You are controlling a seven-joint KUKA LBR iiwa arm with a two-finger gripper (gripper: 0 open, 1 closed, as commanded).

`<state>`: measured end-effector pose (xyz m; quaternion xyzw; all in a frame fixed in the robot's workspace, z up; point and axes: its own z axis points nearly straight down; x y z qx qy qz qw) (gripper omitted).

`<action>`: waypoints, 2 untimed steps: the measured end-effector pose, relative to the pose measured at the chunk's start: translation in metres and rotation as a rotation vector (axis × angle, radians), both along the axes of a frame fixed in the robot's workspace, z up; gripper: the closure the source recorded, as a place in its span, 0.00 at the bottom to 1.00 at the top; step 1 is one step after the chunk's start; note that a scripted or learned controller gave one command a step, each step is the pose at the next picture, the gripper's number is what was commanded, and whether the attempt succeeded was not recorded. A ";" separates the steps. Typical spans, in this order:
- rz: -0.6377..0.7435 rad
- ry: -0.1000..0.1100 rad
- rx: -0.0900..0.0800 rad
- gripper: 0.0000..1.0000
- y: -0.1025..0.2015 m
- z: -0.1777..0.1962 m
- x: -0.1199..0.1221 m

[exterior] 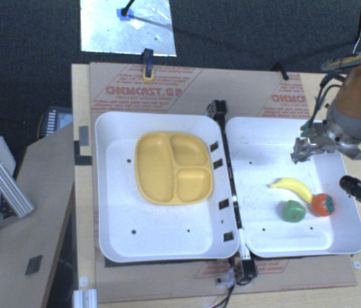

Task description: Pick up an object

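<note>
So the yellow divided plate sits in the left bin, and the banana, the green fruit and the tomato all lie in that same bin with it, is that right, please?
Not quite. The yellow divided plate does sit in the left bin, but the banana, green fruit and tomato lie in the right bin, as the camera view shows.

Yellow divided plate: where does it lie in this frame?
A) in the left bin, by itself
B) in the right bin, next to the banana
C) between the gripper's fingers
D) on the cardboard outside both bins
A: the yellow divided plate lies flat in the left bin, while the banana lies in the right bin.
</note>
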<state>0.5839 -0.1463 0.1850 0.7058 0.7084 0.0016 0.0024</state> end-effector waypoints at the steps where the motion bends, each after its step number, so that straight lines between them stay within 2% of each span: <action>1: 0.001 0.000 0.000 1.00 0.001 0.044 0.001; 2: 0.005 0.003 0.002 1.00 0.048 0.051 -0.004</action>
